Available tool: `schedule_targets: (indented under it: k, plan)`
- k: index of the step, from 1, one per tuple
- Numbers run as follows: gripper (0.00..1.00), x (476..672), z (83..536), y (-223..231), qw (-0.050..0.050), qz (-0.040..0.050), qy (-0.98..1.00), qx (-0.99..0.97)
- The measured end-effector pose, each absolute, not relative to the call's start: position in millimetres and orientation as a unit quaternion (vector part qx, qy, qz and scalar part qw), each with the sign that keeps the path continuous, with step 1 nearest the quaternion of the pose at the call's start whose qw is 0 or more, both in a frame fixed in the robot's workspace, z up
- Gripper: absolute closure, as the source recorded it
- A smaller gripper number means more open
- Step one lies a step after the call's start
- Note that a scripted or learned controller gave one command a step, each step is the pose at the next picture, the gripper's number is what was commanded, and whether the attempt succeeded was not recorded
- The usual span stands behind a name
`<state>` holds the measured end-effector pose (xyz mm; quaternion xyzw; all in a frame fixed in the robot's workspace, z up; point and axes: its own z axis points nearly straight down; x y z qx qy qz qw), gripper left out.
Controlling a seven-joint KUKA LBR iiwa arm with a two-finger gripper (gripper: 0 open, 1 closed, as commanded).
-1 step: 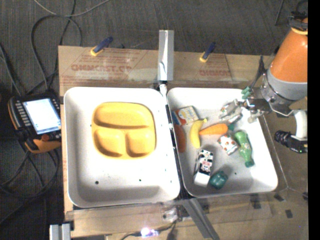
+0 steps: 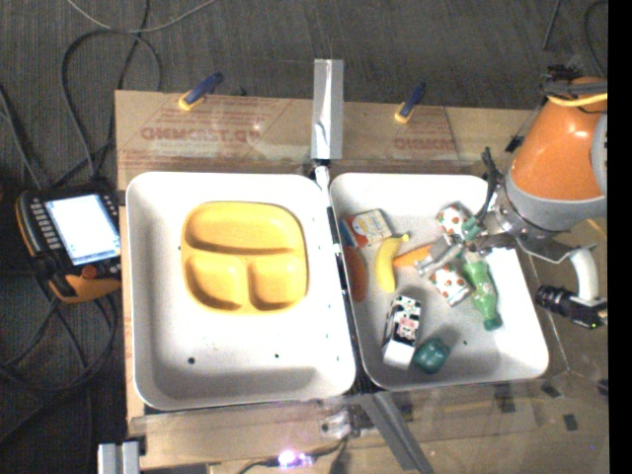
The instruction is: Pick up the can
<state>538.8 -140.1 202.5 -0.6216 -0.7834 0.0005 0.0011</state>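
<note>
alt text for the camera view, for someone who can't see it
The arm's gripper hangs low over the right bin, among a banana, a green bottle and a teal can. The left bin holds a yellow divided tray.

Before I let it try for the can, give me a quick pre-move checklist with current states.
1. Can visible in the right bin: ok, near the front wall.
2. Can free of the claw: ok, claw sits farther back over the dotted items.
3. Space around the can: not ok, the small box lies close beside it.
4. Green bottle between claw and can: not ok.
5. Claw opening: cannot tell.
</note>
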Motion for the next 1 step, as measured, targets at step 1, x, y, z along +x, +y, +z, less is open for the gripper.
schedule_targets:
  k: [1]
  plan:
    - [0.0, 642.1, 236.0, -196.0, -0.001, 0.0005, -0.781, -0.624]
